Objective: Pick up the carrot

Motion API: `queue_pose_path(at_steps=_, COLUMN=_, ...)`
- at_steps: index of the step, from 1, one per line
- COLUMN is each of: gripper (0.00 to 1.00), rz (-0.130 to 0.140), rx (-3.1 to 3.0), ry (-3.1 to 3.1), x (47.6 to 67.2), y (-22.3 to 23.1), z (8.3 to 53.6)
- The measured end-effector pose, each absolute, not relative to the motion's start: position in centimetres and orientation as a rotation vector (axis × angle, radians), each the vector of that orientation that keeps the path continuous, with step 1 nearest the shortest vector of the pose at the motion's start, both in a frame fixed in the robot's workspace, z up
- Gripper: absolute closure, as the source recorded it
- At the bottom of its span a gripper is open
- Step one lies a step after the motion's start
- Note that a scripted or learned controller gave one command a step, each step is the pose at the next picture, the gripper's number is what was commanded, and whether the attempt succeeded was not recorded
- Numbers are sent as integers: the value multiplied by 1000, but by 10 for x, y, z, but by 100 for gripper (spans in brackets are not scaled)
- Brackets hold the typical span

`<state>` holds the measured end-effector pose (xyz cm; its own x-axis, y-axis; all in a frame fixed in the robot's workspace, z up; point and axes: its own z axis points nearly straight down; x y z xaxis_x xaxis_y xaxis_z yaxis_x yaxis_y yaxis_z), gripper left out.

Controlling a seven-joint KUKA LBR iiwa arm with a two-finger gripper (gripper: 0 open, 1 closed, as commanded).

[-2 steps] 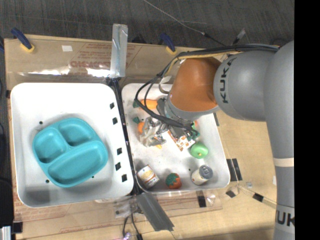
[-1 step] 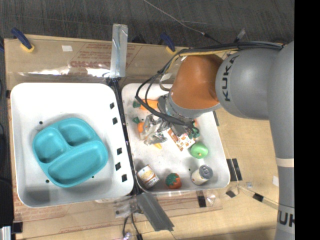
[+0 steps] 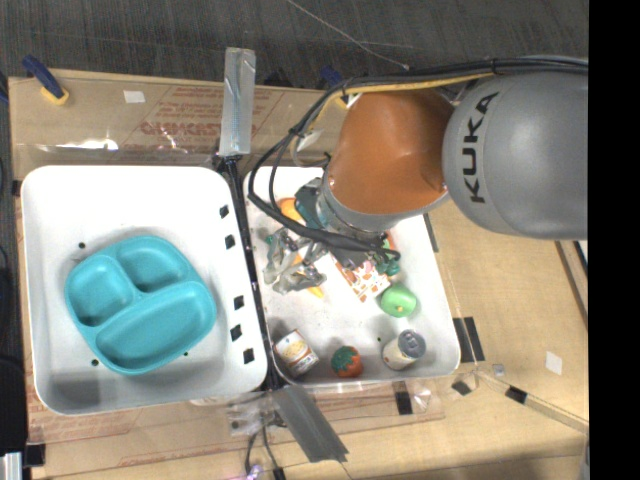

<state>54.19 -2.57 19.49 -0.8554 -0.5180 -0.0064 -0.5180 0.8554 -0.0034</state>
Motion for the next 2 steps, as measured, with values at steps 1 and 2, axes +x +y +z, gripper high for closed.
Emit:
queue_pose_path(at_steps=1, gripper=100, rz=-1, rx=-519, ry=3094, x=553, y=32, z=247)
queue_pose_path(at_steps=2, gripper=100, rz=-2, rx=-374, ry=3117, x=576, y=13, z=270)
